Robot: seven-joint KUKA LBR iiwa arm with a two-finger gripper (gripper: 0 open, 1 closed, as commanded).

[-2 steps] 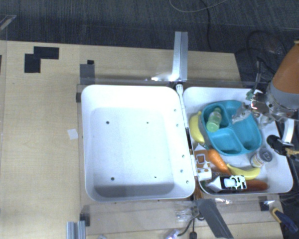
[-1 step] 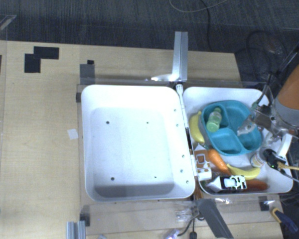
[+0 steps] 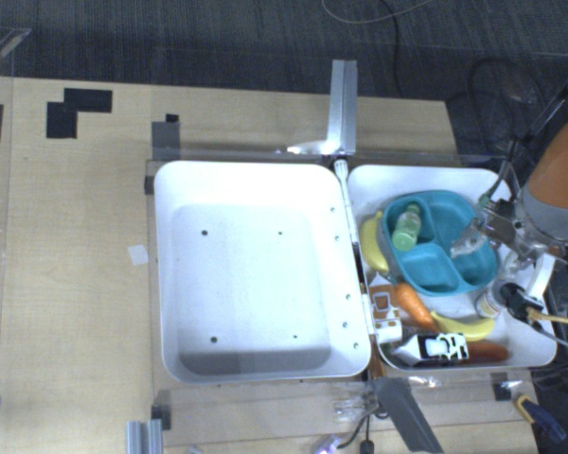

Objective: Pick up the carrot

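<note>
From the camera above the bench (image 3: 66, 253) we see two shallow white bins side by side. The left bin (image 3: 251, 183) shows bare white floor. The right bin (image 3: 360, 189) is crowded. A blue divided tray (image 3: 445, 268) sits in its middle, with a small green bottle (image 3: 407, 225) lying in the tray's upper left compartment. A banana (image 3: 370, 244) curves along the tray's left side, and a second banana (image 3: 466, 326) lies below the tray.

The carrot (image 3: 412, 304) lies in the right bin, tilted, just below the tray's lower left corner and touching the second banana's left end. Beneath it rests a black and white object (image 3: 437, 348), with a dark red item (image 3: 488, 351) beside that.

The grey arm (image 3: 559, 183) with its orange band reaches in from the right. The gripper (image 3: 473, 239) hangs over the tray's right side, up and to the right of the carrot and well apart from it. We cannot tell how far it is open, and we see nothing held in it.
</note>
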